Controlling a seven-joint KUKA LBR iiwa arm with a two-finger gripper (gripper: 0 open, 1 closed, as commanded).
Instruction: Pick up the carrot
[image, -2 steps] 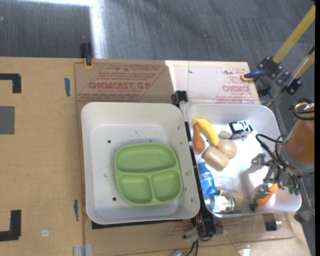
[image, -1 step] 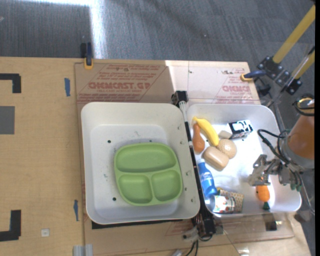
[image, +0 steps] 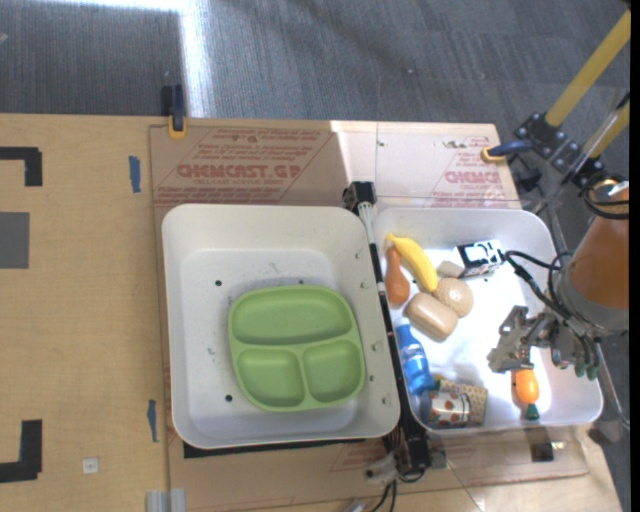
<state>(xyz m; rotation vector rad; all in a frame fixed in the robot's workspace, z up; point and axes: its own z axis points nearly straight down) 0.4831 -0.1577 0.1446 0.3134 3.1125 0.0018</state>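
Note:
The carrot (image: 526, 386) is a short orange piece with a green end, lying in the right bin (image: 575, 400) near its front right corner. My gripper (image: 518, 348) hangs over the same corner, just above and slightly left of the carrot, and its lower end comes close to the carrot's orange top. From this angle I cannot make out whether it touches the carrot. The grey arm with its orange band (image: 605, 265) comes in from the right edge.
The right bin also holds a banana (image: 415, 262), an orange elongated piece (image: 398, 281), two beige bread-like pieces (image: 440, 308), a blue bottle (image: 412, 360), a patterned cup (image: 455, 404) and a small black-and-white item (image: 480, 257). A green divided plate (image: 296, 346) lies in the left bin (image: 190, 300).

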